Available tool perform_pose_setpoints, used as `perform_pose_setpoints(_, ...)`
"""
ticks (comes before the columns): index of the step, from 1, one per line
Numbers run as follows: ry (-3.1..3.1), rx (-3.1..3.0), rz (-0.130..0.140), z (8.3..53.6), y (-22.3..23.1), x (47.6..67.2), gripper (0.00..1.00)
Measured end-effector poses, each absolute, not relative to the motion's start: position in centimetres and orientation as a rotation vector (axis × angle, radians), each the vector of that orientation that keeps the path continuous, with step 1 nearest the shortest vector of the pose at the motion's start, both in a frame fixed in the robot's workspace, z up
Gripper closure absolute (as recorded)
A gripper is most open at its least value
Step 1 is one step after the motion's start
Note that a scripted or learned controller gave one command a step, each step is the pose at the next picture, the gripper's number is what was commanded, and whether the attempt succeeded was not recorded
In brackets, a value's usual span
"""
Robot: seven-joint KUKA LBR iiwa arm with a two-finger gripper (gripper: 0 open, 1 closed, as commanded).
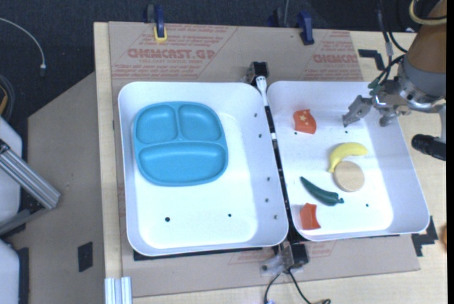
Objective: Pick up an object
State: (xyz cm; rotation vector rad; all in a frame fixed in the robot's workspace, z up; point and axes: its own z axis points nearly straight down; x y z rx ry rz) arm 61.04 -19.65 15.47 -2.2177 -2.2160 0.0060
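The right bin (397, 217) holds several small items: a red piece (304, 121) near its far left, a yellow banana (347, 152), a tan round disc (348, 176) touching the banana's near side, a dark green pepper (320, 192), and a second red piece (309, 216) at the near edge. My gripper (370, 113) hangs over the far right part of this bin, above and to the right of the banana. It is open, its fingers spread with nothing between them.
The left bin (206, 224) holds a blue divided plate (181, 143) in its far half. A black rail (271, 139) runs between the bins. Blue clamps (159, 19) stand at the board's far edge. The arm's orange band (429, 47) rises at the right.
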Motion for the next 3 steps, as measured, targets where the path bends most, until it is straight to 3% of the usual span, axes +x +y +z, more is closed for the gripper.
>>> perform_pose_setpoints(1,-2.218,-2.216,0.005,9.7,-18.9,61.6,0.00)
perform_pose_setpoints(2,-2.224,-2.222,0.000,11.1,-19.0,61.8,1.00)
perform_pose_setpoints(3,-2.227,-2.227,-0.005,17.5,-19.4,61.6,1.00)
